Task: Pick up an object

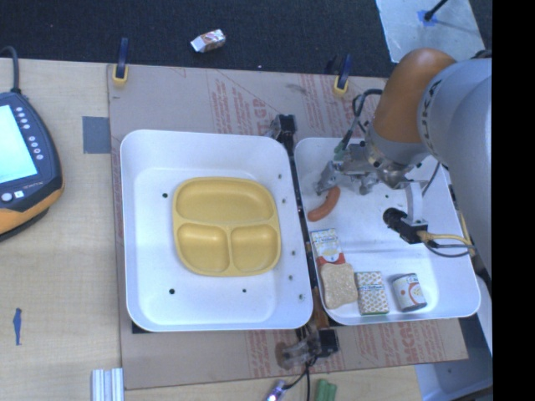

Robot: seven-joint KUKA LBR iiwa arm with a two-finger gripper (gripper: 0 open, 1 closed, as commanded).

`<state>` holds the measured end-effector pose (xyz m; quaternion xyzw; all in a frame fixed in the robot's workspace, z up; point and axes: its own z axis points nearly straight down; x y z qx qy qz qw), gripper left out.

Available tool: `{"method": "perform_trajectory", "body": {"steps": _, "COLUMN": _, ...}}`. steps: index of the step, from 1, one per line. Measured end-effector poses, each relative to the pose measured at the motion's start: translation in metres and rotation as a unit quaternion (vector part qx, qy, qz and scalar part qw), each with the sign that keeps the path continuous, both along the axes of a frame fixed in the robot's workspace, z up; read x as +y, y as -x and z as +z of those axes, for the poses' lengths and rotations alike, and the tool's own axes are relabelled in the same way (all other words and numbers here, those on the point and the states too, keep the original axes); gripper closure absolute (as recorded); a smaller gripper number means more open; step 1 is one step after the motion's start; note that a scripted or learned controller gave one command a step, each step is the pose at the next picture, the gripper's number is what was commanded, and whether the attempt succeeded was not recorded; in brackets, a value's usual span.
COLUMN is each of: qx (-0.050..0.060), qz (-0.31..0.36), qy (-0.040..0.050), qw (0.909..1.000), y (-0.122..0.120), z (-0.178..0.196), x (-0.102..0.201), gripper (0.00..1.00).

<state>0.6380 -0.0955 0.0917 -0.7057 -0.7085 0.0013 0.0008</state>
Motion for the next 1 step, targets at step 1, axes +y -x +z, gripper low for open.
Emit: {"method": "perform_trajectory", "body": {"steps": 1, "qx": 0.0, "qz": 0.001, "qy": 0.0003, "qw": 1.0, "y": -0.0002, "z": 0.0105, "x": -0.0008, "gripper": 1.0}}
